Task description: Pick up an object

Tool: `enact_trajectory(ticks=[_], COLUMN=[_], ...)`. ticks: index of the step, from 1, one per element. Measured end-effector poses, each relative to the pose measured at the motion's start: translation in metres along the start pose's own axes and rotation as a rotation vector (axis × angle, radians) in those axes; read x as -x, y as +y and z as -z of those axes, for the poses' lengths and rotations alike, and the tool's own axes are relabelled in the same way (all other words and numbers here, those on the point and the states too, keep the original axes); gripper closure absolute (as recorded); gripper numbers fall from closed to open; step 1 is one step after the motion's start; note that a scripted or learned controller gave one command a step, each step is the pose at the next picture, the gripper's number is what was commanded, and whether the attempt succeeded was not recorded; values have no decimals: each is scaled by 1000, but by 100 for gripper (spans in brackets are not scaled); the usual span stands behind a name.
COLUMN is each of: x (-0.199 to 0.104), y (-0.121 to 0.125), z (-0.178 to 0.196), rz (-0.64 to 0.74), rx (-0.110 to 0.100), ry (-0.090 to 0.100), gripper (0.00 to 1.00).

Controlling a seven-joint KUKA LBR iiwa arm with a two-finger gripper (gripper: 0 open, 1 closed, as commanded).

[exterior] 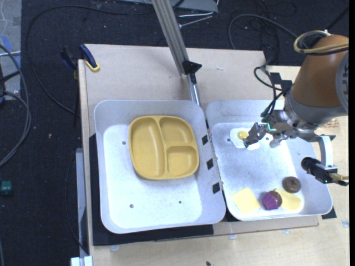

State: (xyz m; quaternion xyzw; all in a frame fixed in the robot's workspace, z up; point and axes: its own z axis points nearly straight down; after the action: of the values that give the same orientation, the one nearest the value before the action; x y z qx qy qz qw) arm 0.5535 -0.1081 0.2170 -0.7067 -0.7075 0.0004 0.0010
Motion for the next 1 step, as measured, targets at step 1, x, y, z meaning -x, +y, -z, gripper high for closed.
enact_trajectory(ticks=[1], x=[0], y=[0], z=[0], rz=[0], rx=[2], ry=[0], gripper=[0])
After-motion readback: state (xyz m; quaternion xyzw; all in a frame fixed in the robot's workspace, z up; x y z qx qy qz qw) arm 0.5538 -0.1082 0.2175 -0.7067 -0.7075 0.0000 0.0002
